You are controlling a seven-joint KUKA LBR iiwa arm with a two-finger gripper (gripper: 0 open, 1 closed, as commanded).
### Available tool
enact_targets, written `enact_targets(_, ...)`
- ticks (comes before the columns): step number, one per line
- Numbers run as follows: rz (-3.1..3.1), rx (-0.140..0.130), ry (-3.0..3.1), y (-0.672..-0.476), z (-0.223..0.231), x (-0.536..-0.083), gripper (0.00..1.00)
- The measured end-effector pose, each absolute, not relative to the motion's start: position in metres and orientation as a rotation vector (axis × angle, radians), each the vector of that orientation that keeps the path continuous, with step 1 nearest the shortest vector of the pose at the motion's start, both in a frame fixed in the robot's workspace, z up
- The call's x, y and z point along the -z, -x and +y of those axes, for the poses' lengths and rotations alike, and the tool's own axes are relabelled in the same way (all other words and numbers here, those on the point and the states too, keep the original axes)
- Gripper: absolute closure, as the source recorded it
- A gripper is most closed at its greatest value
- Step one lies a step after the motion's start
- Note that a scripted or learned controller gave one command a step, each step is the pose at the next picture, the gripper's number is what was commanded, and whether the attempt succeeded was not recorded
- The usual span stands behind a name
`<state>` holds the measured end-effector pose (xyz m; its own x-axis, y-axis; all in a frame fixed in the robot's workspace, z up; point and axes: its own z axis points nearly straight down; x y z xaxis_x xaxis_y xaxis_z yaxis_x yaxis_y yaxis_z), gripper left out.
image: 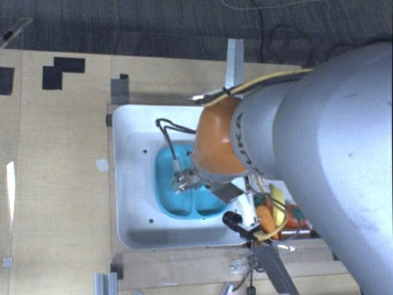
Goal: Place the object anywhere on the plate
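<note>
Blue plate (pixel 175 192) in white bin (pixel 132 165), gripper (pixel 182 182) above it; finger state unclear

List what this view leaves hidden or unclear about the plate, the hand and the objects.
- Blue plate: its right part lies under the arm's orange band.
- Hand: the wrist covers it; open or shut, holding or not, unclear.
- Colourful objects: bunched at the arm's edge, partly covered, too small to name.
- Right bin: the arm covers it.

Even, bright overhead light; soft shadow inside white bin (pixel 132 183); arm (pixel 325 158) blurred, out of focus; slight grain.
</note>
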<state>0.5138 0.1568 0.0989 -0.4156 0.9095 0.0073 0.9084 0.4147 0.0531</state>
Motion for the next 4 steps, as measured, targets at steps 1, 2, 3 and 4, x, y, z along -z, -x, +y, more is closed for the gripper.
enact_targets(1, 2.867, -0.008, -1.271, -0.501, 0.146, -0.142, 1.00)
enact_targets(2, 2.798, -0.006, -1.419, -0.552, 0.175, -0.219, 1.00)
enact_targets(3, 2.953, -0.005, -1.058, -0.560, 0.195, -0.229, 1.00)
enact_targets(4, 3.069, -0.005, -0.652, -0.567, 0.232, -0.189, 1.00)
